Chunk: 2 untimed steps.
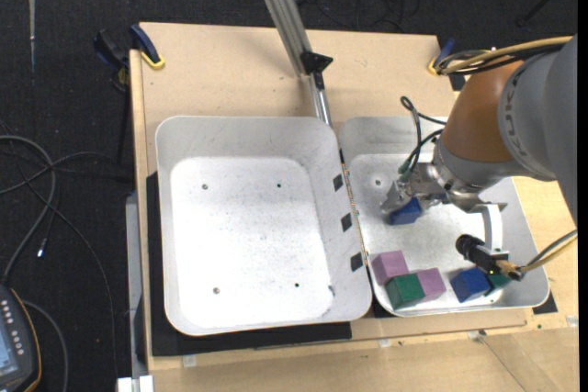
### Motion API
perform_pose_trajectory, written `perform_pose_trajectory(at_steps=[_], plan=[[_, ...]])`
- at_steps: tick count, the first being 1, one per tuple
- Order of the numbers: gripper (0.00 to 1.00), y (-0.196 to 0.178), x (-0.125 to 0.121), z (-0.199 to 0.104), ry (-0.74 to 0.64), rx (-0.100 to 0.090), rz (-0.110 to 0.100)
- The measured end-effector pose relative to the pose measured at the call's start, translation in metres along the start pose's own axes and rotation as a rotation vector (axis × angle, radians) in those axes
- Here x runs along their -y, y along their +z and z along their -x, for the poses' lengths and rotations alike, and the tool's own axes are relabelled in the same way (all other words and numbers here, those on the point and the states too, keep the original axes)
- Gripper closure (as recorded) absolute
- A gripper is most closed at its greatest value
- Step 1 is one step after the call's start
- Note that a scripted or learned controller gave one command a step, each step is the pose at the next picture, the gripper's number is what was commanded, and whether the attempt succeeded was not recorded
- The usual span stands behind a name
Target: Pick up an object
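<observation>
Your gripper is down in the right bin, closed around a blue block. Near the front of that bin sit a purple block, a green block and another blue one.

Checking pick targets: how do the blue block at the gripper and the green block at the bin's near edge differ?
Colour: the blue block is blue, the green block dark green.
Place: the blue block lies mid-bin, right at the gripper; the green block lies near the right bin's front rim, away from it.
Neighbours: the blue block lies alone; the green block is packed against two purple blocks.
Shared: both small blocks in the right bin.
</observation>
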<state>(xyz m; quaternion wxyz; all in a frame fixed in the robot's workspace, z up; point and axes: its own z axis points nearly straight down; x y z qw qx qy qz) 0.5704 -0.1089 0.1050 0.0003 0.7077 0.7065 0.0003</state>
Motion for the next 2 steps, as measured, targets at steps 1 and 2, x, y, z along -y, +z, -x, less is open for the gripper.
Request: perform_pose_trajectory(at_steps=[1,2], plan=[[1.00,-0.090,-0.012,-0.095,-0.005,0.000,-0.002],[1.00,-0.144,-0.055,-0.182,-0.013,-0.004,0.006]])
